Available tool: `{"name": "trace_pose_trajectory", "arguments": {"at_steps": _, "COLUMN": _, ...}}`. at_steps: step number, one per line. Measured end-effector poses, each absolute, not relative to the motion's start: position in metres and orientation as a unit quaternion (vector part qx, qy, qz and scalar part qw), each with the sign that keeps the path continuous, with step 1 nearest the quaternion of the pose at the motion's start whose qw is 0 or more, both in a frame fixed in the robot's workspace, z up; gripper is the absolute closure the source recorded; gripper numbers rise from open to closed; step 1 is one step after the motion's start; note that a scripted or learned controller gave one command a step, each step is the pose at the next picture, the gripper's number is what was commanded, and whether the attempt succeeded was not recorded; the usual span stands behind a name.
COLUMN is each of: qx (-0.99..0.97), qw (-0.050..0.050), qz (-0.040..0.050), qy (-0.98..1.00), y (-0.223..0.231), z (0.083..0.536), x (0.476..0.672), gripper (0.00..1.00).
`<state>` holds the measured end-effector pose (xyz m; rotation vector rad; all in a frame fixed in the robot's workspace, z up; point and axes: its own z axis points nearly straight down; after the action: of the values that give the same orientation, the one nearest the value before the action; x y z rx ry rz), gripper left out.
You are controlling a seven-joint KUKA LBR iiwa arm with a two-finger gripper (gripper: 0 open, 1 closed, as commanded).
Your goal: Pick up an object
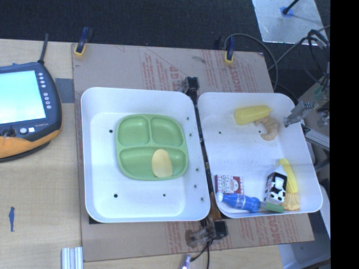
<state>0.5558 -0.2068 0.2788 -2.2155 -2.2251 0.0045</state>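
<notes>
Fingers: state cannot be told; gripper point(291, 119) is seen at right bin point(224, 108) edge.
Left bin point(101, 200): green plate point(134, 133) with yellow piece point(162, 163).

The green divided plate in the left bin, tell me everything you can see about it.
The light green divided plate looks like smooth plastic, roughly square with rounded corners. It has three compartments: two smaller ones along the far side and one wide one along the near side. It lies flat in the left shallow white bin, near the middle. A pale yellow oval piece rests in the wide compartment, toward its right. Nothing else touches the plate.
</notes>
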Motion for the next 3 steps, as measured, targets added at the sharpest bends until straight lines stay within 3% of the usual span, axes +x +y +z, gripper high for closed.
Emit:
{"name": "trace_pose_trajectory", "arguments": {"at_steps": 1, "qx": -0.704, "qw": 0.002, "qz": 0.0023, "qy": -0.710, "y": -0.198, "z": 0.143, "x": 0.586, "gripper": 0.00}}
{"name": "trace_pose_trajectory", "arguments": {"at_steps": 2, "qx": -0.706, "qw": 0.001, "qz": 0.0004, "qy": -0.708, "y": -0.204, "z": 0.132, "x": 0.651, "gripper": 0.00}}
{"name": "trace_pose_trajectory", "arguments": {"at_steps": 3, "qx": -0.704, "qw": 0.007, "qz": 0.0013, "qy": -0.710, "y": -0.211, "z": 0.106, "x": 0.657, "gripper": 0.00}}
